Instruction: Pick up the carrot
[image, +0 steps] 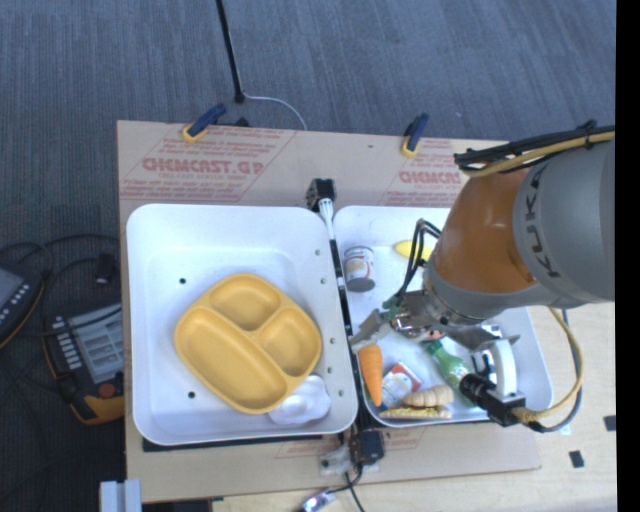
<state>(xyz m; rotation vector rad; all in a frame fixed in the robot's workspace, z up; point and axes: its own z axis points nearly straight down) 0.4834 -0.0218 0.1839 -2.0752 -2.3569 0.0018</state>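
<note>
Orange and tapered, the carrot (370, 372) lies in the right bin (535, 345), close against its left wall, thick end toward the far side and tip pointing to the near rim. We note a red-and-white packet (400, 383) just beside it on the right and a pale peanut-like piece (420, 402) near its tip. The pincer (398, 322) hangs just above the carrot's thick end — whether it is apart or together, we cannot tell, since the wrist hides it.

We judge the carrot light, stiff and smooth, probably a plastic toy — likely to roll or slip if pinched off-centre. Best hold: across the thick upper half, jaws set square to its length. The bin wall leaves little room on that side.
</note>
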